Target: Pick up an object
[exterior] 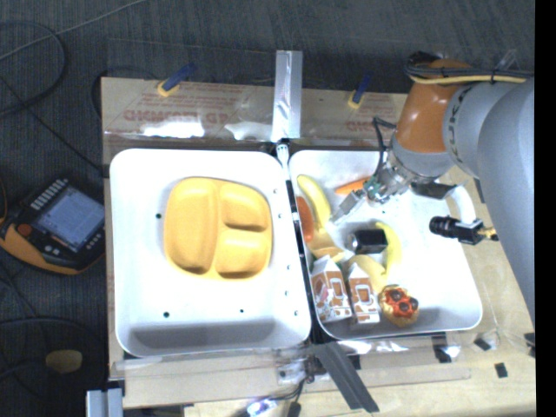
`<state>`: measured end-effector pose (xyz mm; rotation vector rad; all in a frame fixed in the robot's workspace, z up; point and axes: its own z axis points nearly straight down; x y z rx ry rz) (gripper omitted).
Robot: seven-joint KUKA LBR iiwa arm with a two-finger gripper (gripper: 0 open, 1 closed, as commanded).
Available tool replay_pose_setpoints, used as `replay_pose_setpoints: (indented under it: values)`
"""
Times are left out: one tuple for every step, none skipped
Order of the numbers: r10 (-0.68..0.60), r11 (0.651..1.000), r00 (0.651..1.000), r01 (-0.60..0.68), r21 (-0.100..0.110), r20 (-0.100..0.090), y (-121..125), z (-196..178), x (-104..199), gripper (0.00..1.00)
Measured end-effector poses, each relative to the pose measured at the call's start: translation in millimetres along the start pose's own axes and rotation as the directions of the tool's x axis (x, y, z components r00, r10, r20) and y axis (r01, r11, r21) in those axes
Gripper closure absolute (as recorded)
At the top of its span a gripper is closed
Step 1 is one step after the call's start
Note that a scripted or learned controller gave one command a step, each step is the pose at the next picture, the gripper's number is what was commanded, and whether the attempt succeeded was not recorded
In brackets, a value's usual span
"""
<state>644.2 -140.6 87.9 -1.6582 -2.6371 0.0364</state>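
Note:
My gripper (354, 200) hangs low over the upper middle of the right bin (452, 281), pointing down to the left. Its tip is just right of a yellow banana (314, 200) and just below an orange carrot (350, 185). A small black block (368, 238) lies below the gripper, against a second banana (390, 248). Two small cartons (346, 295) stand at the bin's front, with a round orange-red fruit (399, 303) to their right. Nothing shows as held.
The left bin (143, 320) holds a yellow divided tray (217, 226). A red-orange item (303, 221) lies along the right bin's left wall. The grey arm (486, 137) comes in from the upper right.

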Motion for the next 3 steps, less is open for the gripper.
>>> replay_pose_setpoints:
  values:
    - [-0.022,1.0,1.0,0.022,0.01,0.008,18.1,-1.3,6.5,0.0]
    - [-0.012,0.999,1.0,0.012,-0.041,0.018,-69.3,0.5,55.7,0.0]
    - [0.489,0.872,0.872,-0.489,-0.009,-0.01,27.2,0.4,10.1,0.0]
